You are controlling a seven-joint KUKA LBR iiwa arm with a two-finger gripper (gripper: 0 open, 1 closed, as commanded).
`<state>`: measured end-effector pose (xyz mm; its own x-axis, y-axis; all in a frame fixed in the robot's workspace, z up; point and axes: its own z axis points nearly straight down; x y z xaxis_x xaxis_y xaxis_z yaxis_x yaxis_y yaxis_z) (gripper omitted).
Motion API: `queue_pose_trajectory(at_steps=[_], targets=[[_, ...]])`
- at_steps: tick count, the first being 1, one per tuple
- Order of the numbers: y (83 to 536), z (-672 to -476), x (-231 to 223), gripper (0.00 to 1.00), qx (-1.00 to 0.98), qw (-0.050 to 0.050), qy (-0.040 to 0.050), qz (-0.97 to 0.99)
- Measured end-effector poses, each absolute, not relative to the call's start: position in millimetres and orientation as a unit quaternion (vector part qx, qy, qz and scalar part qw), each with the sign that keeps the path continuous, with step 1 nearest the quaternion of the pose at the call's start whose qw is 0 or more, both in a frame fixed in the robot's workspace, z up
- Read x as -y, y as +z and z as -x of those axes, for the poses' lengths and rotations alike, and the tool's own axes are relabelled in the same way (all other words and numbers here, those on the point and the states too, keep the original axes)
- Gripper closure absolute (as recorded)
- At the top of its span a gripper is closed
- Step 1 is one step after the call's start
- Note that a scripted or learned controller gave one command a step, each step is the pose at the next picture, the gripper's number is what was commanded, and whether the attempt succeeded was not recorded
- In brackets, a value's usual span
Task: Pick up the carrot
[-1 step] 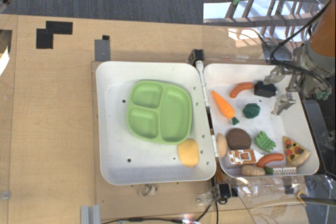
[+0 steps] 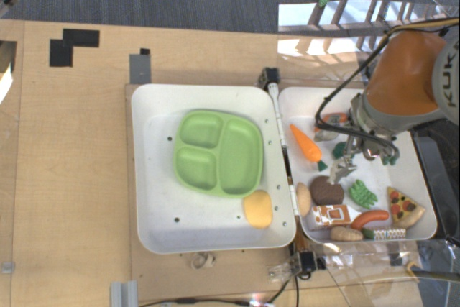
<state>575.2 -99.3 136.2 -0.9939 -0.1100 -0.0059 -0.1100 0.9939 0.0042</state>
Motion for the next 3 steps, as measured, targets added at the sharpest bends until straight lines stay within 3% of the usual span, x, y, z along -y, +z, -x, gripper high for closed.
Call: queue_pose_trajectory(at_steps=[1,2,3], targets=[[90,-597.5,84,0.0,-0.998,0.007,0.0003,-0.064],[89,-612.9,87,0.0,-0.986,0.007,0.0008,-0.17],[88,-639.0,83,0.0,-0.824,0.004,0.002,-0.567]])
